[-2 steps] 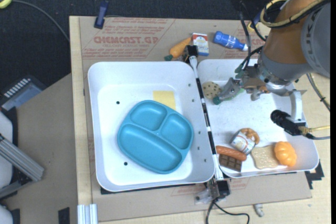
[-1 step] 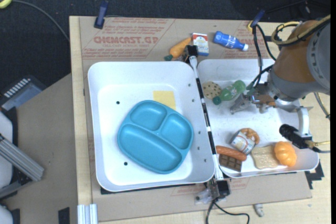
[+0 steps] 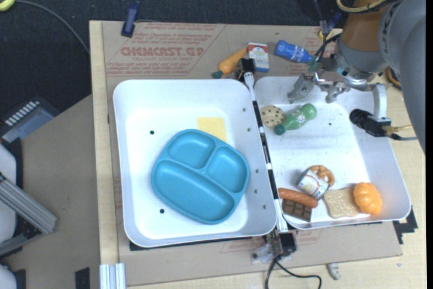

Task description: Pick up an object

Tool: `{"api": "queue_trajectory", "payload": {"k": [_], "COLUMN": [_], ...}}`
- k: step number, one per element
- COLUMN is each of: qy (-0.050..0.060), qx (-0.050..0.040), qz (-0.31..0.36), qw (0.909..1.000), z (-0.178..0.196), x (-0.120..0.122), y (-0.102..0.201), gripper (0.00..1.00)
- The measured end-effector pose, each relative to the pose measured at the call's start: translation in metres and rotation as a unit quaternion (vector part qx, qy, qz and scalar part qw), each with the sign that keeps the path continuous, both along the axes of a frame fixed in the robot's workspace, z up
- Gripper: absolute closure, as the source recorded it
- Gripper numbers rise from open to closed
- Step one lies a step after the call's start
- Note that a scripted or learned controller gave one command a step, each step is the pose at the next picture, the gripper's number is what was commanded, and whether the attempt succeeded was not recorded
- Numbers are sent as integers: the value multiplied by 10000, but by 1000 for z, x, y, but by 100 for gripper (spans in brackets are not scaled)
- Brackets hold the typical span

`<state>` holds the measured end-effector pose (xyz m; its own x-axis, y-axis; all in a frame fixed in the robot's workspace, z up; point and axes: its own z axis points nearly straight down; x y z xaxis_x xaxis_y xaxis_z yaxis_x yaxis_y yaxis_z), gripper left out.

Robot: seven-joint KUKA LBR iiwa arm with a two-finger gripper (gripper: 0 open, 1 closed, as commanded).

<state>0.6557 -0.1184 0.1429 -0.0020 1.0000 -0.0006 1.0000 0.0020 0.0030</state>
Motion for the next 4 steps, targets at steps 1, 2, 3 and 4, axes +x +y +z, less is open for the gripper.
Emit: {"api": "queue_trajectory", "payload": {"k": [1,2,3,4], "qy": [13,3,-2,17], "qx": [-6,2,-4,-3], "qz": [-14,0,-4,-15], "qw": [10000,10000,10000,10000], "z": [3,-23,3,20], "x": [-16,11,11,-89], "y": [-61,-12,0,-53], "gripper": [0,0,0,0]}}
